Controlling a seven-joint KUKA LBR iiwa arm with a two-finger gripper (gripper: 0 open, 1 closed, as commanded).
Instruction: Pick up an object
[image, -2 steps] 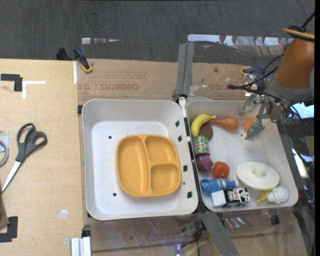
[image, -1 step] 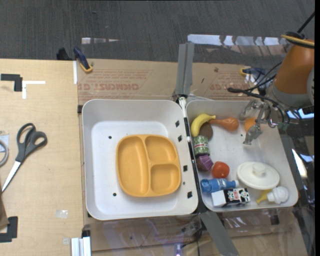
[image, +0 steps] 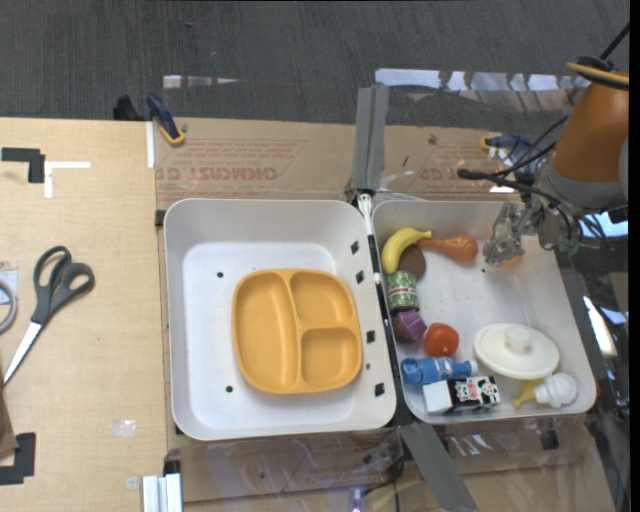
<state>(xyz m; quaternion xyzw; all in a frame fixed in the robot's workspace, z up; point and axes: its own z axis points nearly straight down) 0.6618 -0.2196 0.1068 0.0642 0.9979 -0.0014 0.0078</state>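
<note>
The right bin (image: 575, 300) holds several objects. A yellow banana (image: 402, 244) and an orange drumstick-shaped toy (image: 455, 246) lie at its far left. Below them are a green can (image: 402, 290), a purple piece (image: 408, 324), a red tomato (image: 441, 339) and a blue bottle (image: 430, 371). A round white lid (image: 515, 349) and a white-and-yellow bottle (image: 550, 390) sit near the front right. My gripper (image: 503, 243) hangs over the bin's far right part, just right of the drumstick toy. A small orange object (image: 510, 259) lies right beneath it.
The left bin (image: 190, 300) holds a yellow divided plate (image: 297, 329). Scissors (image: 50, 290) lie on the wooden bench at the left. A black-and-white box (image: 465, 393) sits at the right bin's front edge. Cardboard (image: 250, 165) and a blue clamp (image: 165, 118) lie behind the bins.
</note>
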